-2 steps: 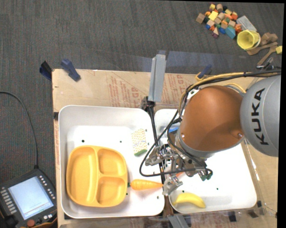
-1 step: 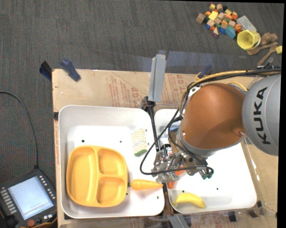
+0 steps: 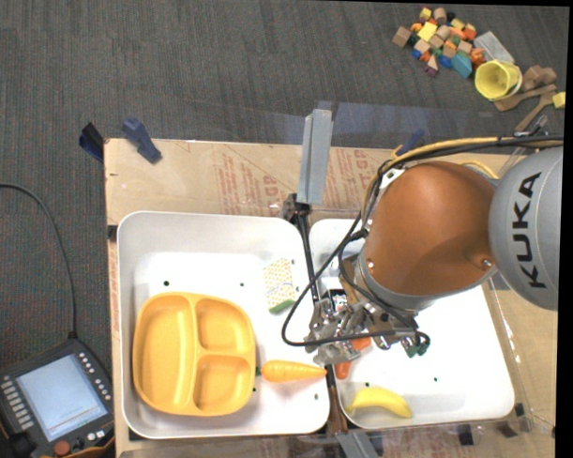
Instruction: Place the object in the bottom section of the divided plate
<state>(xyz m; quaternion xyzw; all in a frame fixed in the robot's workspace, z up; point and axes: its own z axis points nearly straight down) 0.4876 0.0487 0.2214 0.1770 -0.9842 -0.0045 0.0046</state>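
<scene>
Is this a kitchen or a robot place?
Probably a robot lab, not a kitchen. A KUKA arm reaches over two white bins of toy food, a control tablet lies on the carpet, and toy blocks are scattered nearby.

The divided plate (image 3: 195, 354) lies in the left bin (image 3: 136, 237), a carrot (image 3: 293, 371) just right of it. A banana (image 3: 381, 402) lies in the right bin (image 3: 492, 390), below the pincer (image 3: 343, 343), which perhaps hovers over the divide between the bins.

The arm's (image 3: 436, 238) orange band covers much of the right bin (image 3: 469, 389). Under it, the gripper (image 3: 344, 340) is a tangle of metal, too cluttered to read. Something red-orange (image 3: 344, 369) peeks out below, unidentifiable. The pendant (image 3: 46, 403) runs off the bottom edge.
</scene>
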